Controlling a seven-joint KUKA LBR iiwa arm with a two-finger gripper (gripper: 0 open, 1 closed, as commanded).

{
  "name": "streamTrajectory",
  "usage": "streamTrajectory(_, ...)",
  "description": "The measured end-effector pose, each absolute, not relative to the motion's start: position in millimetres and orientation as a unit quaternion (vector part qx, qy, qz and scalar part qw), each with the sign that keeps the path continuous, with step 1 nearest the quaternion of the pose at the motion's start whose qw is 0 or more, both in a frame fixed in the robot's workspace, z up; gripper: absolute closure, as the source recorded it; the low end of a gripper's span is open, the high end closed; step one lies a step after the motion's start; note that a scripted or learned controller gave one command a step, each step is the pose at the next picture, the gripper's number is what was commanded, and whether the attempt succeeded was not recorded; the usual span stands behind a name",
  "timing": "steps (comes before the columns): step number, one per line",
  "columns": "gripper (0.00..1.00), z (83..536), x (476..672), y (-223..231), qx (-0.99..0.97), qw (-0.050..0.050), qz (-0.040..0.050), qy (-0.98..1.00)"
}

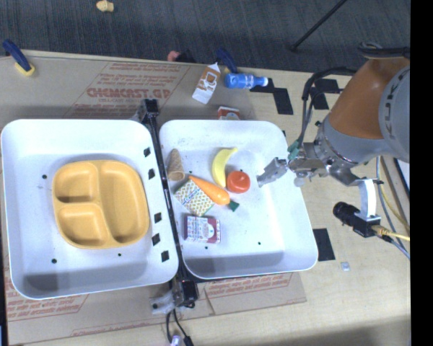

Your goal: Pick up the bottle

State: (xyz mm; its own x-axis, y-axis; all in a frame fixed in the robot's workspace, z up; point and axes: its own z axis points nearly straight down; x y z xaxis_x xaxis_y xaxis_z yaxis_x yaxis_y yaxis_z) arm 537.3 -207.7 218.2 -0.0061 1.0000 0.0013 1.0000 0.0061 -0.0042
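A small blue bottle (239,81) with a white end lies on its side on the cardboard behind the right bin (292,225), outside of it. My gripper (272,171) hangs over the right part of that bin, pointing left, well in front of and to the right of the bottle. It is just right of a round red-orange object (237,182) and apart from it.
The right bin also holds a banana (221,163), a carrot (211,190), a cone (175,164), a patterned box (193,199) and a small carton (202,230). The left bin holds a yellow divided tray (99,202). A small white carton (206,83) lies beside the bottle.
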Motion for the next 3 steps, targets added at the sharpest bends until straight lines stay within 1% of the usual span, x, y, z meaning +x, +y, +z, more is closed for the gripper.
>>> streamTrajectory(1, 1.00, 228.5, 537.7, -207.4, -0.703, 0.003, 0.0013, -0.711)
streamTrajectory(2, 1.00, 192.0, 485.1, -211.0, -0.702, 0.002, 0.0013, -0.712)
streamTrajectory(3, 1.00, 235.6, 477.0, -211.3, -0.489, 0.000, 0.0005, -0.872)
